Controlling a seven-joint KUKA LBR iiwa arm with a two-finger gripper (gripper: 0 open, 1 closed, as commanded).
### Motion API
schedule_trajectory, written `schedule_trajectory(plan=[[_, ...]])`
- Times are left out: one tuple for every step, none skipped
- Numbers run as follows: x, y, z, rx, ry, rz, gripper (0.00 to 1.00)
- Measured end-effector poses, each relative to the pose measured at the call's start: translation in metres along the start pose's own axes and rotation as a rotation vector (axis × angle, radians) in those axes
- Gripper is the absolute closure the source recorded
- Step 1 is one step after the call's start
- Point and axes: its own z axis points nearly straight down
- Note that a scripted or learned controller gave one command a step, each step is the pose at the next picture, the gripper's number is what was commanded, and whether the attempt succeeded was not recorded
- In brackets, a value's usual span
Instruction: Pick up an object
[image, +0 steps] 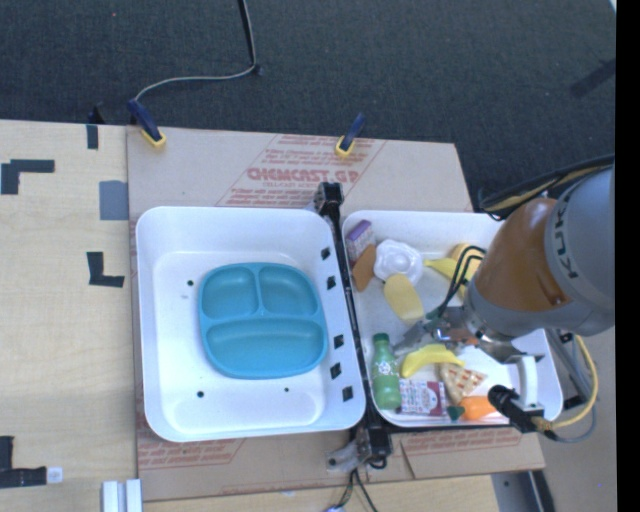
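arm over right bin | banana below | left bin holds blue plate

Yellow banana flat in right bin; green bottle beside

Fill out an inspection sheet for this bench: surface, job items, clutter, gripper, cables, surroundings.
Surface: brown cardboard sheet on a wooden bench, bearing two shallow white bins, left bin and right bin.
Job's things: right bin holds a green plastic bottle, yellow banana, pale yellow block, white crumpled item, waffle-patterned toy and orange piece.
Clutter: blue sectioned plastic plate in the left bin.
Gripper: gripper low over the right bin near the banana; finger state unclear.
Cables: thin cable across the dark floor; yellow cable by the arm.
Surroundings: two yellow clamps on the cardboard; dark carpet.
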Motion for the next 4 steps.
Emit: schedule_trajectory(plan=[[0.021,-0.002,0.000,-0.003,-0.001,0.000,0.00],[0.027,0.054,0.000,-0.004,-0.011,0.006,0.00],[0.011,-0.019,0.000,0.000,-0.002,0.002,0.00],[0.011,-0.018,-0.010,-0.003,-0.002,0.002,1.00]])
